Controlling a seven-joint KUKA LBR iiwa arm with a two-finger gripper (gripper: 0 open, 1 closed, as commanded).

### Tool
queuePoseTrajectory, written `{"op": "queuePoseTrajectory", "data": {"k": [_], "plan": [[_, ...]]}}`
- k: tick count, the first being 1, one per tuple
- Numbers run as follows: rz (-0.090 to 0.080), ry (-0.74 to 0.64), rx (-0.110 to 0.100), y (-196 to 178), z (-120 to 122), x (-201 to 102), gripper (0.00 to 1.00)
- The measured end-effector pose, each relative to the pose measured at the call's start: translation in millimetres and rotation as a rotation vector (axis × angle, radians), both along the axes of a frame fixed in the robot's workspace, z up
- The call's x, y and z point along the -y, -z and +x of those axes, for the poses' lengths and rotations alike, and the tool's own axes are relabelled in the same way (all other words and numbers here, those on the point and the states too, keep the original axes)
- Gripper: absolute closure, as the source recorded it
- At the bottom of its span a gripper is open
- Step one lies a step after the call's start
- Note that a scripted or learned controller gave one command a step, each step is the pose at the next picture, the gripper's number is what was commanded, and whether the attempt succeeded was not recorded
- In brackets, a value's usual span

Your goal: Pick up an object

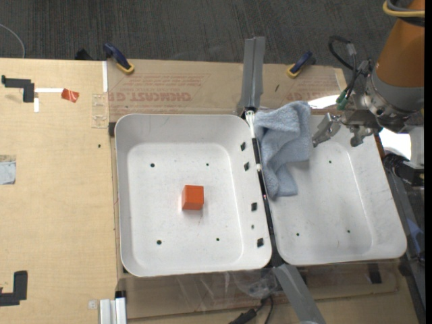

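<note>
Gripper [341,128] hangs at right bin's far edge, jaws spread, pinching nothing — rumpled grey-blue cloth [283,144] just beside. Advice: drop onto a raised fold — close firmly.

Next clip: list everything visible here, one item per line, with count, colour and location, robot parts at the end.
bins: two, white, side by side on the bench.
block: one, orange-red, near the middle of the left bin.
towel: one, light blue-grey, crumpled at the right bin's upper left, draped against the divider.
clamps: two, blue and yellow, on the cardboard's far edge.
cardboard sheet: one, brown, under and behind the bins.
small tag: one, red, on the wooden surface at left.
arm: one, grey with orange band, upper right.
end effector: one, metallic, above the right bin's upper edge, beside the towel.
</note>
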State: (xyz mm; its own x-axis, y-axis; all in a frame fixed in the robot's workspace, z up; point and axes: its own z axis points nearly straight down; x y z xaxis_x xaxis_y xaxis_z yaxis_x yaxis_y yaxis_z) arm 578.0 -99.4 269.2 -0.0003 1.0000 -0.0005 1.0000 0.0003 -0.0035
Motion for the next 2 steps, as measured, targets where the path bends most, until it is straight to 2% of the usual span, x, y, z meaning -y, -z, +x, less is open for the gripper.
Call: {"op": "queuePoseTrajectory", "data": {"k": [1, 2], "plan": [[0.001, -0.015, -0.001, 139.4, -7.6, 5.6, 0.00], [0.000, -0.183, 0.004, 177.5, 67.6, 49.6, 0.00]]}}
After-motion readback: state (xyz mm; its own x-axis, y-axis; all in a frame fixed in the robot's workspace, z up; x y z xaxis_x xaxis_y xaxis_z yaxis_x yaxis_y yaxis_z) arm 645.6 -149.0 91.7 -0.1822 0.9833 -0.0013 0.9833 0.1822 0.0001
